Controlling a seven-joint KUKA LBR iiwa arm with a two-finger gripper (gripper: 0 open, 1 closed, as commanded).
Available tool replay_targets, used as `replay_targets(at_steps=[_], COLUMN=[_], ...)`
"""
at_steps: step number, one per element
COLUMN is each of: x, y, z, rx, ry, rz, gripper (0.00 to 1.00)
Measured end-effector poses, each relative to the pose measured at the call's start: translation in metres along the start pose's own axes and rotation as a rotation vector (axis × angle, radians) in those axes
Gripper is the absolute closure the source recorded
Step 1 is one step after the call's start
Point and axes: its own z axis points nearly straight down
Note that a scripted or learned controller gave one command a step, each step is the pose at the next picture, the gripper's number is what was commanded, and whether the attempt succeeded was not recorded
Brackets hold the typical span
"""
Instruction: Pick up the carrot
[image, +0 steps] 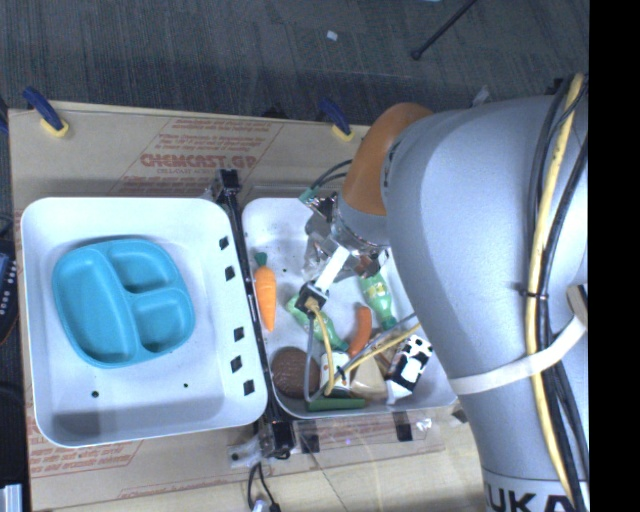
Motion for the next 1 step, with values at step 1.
replay_targets(at_steps=[1], x=[0.0002], y=[-0.0003], z=[0.0003], rx=[0.001], ry=[-0.001], rz=[-0.001], gripper=[0.0])
